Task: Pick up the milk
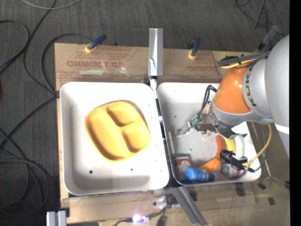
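The milk [181,163] looks like a small white carton with red print. It lies at the front left of the right bin [181,100], next to a blue bottle [197,175]. My gripper [192,125] hangs over the middle of the right bin, behind the carton and apart from it. The orange-banded wrist [233,95] rises behind the gripper to the right. Nothing of the carton is inside the gripper.
An orange carrot-like piece [214,163], a yellow banana [229,145] and a dark can [230,170] crowd the right bin's front right corner. The left bin [75,173] holds a yellow divided plate [117,130]. A metal divider [155,55] stands between the bins at the back.
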{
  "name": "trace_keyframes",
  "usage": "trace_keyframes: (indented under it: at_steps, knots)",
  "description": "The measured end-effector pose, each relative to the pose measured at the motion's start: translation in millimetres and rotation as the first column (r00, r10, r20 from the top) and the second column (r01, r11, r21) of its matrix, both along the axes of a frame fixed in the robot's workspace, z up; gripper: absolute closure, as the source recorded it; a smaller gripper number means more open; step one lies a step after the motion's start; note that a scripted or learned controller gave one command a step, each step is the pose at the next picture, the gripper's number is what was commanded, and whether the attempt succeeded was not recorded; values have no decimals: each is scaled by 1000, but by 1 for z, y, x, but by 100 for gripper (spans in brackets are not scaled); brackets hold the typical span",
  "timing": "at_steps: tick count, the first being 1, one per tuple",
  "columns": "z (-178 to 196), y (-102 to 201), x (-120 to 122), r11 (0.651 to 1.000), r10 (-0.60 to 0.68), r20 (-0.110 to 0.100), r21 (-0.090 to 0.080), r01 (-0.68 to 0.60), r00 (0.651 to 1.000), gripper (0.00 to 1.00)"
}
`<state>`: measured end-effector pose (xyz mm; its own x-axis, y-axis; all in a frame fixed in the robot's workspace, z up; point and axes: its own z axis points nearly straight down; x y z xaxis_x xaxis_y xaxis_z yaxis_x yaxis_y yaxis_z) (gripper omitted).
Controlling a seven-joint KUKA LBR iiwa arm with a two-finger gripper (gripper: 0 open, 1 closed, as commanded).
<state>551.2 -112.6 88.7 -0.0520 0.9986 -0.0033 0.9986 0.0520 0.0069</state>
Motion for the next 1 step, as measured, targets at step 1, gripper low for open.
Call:
trace_keyframes:
  at_steps: [1]
  knots:
    - [50, -56, 24, 987, 160, -8, 4, -160, 987, 0]
